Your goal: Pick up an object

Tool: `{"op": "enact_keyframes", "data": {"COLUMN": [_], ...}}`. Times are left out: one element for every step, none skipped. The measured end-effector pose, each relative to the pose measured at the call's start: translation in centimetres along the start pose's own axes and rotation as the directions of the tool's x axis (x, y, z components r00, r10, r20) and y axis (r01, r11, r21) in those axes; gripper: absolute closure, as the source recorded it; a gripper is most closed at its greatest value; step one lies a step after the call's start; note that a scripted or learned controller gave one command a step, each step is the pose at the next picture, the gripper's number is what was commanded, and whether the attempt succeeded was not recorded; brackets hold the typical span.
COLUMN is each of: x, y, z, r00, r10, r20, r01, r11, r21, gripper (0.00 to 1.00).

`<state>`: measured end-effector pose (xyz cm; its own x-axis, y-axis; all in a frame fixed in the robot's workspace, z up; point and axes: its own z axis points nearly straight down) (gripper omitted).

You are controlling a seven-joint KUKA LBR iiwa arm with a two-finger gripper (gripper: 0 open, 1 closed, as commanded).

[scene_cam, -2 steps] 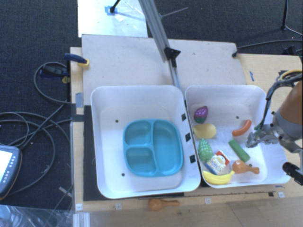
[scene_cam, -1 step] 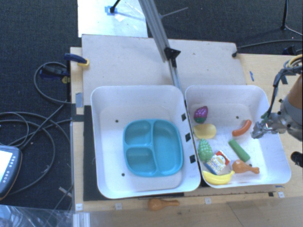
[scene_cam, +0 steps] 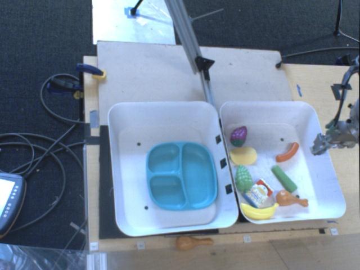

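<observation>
The right bin (scene_cam: pixel 315 122) holds several toy foods: a purple grape bunch (scene_cam: pixel 239 134), a yellow lemon-like piece (scene_cam: pixel 243 156), a red sausage (scene_cam: pixel 287 152), a green cucumber (scene_cam: pixel 284 179), a green bumpy vegetable (scene_cam: pixel 243 179), a small printed carton (scene_cam: pixel 259 193), an orange drumstick (scene_cam: pixel 289 198) and a yellow banana (scene_cam: pixel 259 211). My gripper (scene_cam: pixel 325 143) hangs at the bin's right rim, to the right of the sausage, with nothing seen in it.
The left bin (scene_cam: pixel 126 117) holds a teal divided tray (scene_cam: pixel 181 175). A metal pole (scene_cam: pixel 188 35) slants down to the seam between the bins. An orange toy (scene_cam: pixel 193 242) lies on the bench in front of the bins. Cables lie on the floor at left.
</observation>
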<state>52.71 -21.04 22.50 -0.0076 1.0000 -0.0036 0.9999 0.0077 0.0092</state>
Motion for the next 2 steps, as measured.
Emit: {"op": "enact_keyframes", "data": {"x": [0.0, 6.0], "y": [0.2, 0.1], "z": [-1.4, -0.8], "r00": [1.0, 1.0], "r10": [0.0, -0.004], "r20": [-0.002, -0.006], "r01": [0.0, 0.004], "r11": [1.0, 1.0], "r21": [0.004, 0.008], "gripper": [1.0, 1.0]}}
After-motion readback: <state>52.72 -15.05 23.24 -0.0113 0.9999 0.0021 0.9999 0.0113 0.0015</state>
